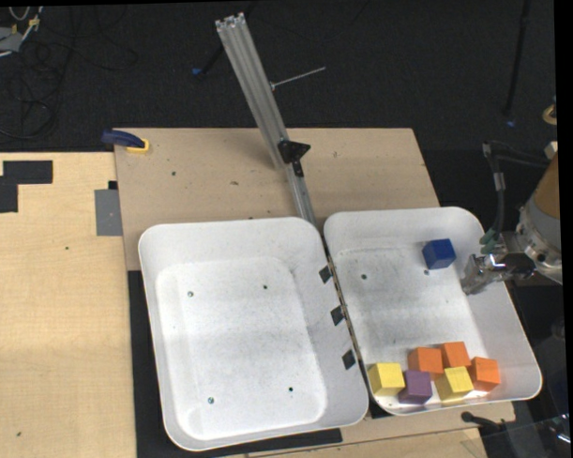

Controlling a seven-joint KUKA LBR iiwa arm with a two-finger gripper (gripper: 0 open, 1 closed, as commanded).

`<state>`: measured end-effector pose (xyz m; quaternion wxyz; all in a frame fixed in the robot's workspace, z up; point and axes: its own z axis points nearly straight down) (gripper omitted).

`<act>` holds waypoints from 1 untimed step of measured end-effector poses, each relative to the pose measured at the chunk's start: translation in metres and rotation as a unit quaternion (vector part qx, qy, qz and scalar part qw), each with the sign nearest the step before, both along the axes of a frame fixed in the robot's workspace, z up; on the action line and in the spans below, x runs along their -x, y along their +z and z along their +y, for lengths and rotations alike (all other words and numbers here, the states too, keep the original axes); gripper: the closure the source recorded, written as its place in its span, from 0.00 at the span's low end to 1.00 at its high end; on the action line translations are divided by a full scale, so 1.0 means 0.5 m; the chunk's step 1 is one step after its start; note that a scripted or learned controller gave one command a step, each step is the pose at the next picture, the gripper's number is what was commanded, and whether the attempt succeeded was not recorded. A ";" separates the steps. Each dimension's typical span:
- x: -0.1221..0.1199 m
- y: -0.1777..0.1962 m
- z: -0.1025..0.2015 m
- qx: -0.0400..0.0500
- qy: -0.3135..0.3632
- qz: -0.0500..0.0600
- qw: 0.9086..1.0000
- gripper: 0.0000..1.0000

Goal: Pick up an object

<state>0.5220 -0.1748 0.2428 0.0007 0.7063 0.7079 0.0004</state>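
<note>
From the camera above the counter (pixel 266 168), two shallow white bins sit side by side. The left bin (pixel 175 255) shows bare floor, so anything to pick lies in the right bin (pixel 399 224).

There a blue cube (pixel 438 254) rests alone toward the bin's one o'clock corner, well apart from the others and with open floor on every side, which likely makes it the easiest object to approach.

The remaining blocks are bunched against the six o'clock wall: a yellow block (pixel 387 376), a purple block (pixel 418 386), an orange block (pixel 425 359), a second yellow block (pixel 452 384) and an orange block at the end (pixel 485 372). They touch or nearly touch, leaving little room around any one of them.

The hand (pixel 478 271) comes in at three o'clock, over the bin's rim, just beside the blue cube at its four o'clock. Nothing lies in its grasp; whether it is spread or closed cannot be told at this slant. The pick appears not yet made.
</note>
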 end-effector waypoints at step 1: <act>-0.006 -0.025 0.105 -0.002 0.001 0.003 1.000 1.00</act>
